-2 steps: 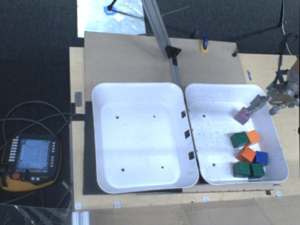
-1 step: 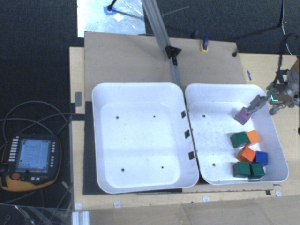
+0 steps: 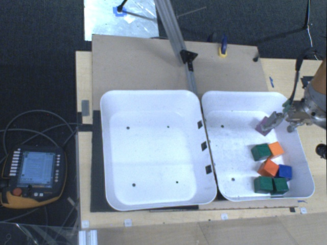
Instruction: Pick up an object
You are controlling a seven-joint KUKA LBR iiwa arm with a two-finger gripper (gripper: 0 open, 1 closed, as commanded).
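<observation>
Lying closest to you at the bottom left, a yellow-and-grey teach pendant with a lit screen [image 3: 33, 176] is resting on the dark carpeted floor [image 3: 36, 60], its black cables looping around it. You are looking down on a pale wooden bench [image 3: 148, 60] that is carrying two shallow white plastic bins side by side, the left bin [image 3: 110, 111] and the right bin [image 3: 214, 106], touching along their inner walls. A slanted grey metal pole [image 3: 171, 24] is crossing the bench's far edge, next to a shiny foil sheet [image 3: 120, 11] on the floor.

Small cubes are clustering in the right bin's near right corner: a green cube [image 3: 260, 151], an orange cube [image 3: 276, 148], a second orange cube [image 3: 268, 167], a blue cube [image 3: 284, 172] and two dark green cubes [image 3: 271, 185]. The two-finger gripper [image 3: 269, 122] is reaching in from your right, hanging over the right bin just above the cluster. You cannot tell how wide its fingers are standing, and no cube is showing between them.
</observation>
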